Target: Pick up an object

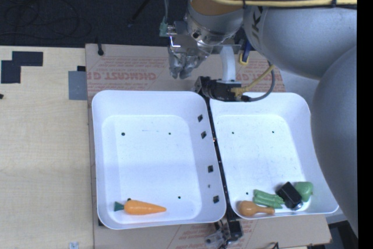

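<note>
An orange carrot [144, 207] with a green stub lies near the front edge of the left bin [111, 108]. In the front right corner of the right bin [303, 108] sit an orange gourd-shaped toy [254, 209], a green pod [268, 199], a black block [289, 195] and a green piece [303, 188], crowded together. My gripper [183, 66] hangs high over the cardboard just behind the left bin's back right corner, far from all the objects. I see nothing hanging from it.
A black divider strip [211, 148] runs between the two bins. The big grey arm [303, 14] covers the upper right. Cables [233, 92] trail over the right bin's back rim. Wooden bench [41, 143] lies to the left.
</note>
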Robot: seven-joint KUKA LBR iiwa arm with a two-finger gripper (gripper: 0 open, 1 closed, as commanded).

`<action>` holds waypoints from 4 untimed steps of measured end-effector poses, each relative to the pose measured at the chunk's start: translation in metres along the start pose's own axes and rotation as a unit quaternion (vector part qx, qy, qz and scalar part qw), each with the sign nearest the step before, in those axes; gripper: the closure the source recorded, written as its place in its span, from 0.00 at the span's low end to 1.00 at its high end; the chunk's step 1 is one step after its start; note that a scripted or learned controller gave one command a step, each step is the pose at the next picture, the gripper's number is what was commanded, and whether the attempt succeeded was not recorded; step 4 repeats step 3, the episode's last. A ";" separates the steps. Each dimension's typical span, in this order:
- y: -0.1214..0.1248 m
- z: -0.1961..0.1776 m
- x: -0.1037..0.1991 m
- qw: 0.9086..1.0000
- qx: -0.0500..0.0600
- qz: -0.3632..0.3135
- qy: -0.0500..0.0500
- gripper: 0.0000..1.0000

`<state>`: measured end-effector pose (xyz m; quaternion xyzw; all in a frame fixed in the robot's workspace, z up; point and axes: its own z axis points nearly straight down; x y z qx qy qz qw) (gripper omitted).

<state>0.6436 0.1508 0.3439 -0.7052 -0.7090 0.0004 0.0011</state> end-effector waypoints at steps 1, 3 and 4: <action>0.000 -0.093 0.056 1.000 -0.004 -0.001 0.002 1.00; 0.001 -0.193 0.078 1.000 0.001 0.002 -0.001 1.00; 0.001 -0.193 0.078 1.000 0.001 0.002 -0.001 1.00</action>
